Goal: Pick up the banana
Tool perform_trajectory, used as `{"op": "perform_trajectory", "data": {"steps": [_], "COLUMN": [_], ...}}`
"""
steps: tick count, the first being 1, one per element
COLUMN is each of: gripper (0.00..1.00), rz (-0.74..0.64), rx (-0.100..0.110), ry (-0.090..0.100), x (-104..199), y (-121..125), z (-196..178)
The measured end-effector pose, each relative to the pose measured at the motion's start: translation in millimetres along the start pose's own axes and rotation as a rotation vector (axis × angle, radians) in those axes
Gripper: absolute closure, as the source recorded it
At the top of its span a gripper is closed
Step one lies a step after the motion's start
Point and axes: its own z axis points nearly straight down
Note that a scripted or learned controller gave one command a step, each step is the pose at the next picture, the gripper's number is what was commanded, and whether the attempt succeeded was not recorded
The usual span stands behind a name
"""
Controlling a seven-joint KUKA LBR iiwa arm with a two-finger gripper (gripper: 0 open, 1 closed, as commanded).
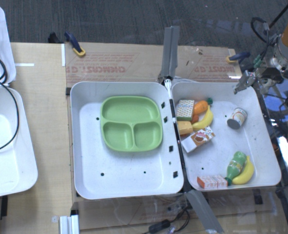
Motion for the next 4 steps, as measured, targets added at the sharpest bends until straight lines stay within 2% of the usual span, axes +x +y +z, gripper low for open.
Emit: {"op": "perform_trajectory", "data": {"steps": [1,2,3,4], "gripper": [0.0,0.0,0.0,1.0], "rz": [0.209,0.197,0.145,0.149], "rx": [0.001,0.002,0.001,0.002], "ry": [0.0,0.0,0.001,0.0], "x": [70,81,78,77], "y": [-6,-15,-52,-52], "z": [86,152,151,142]}}
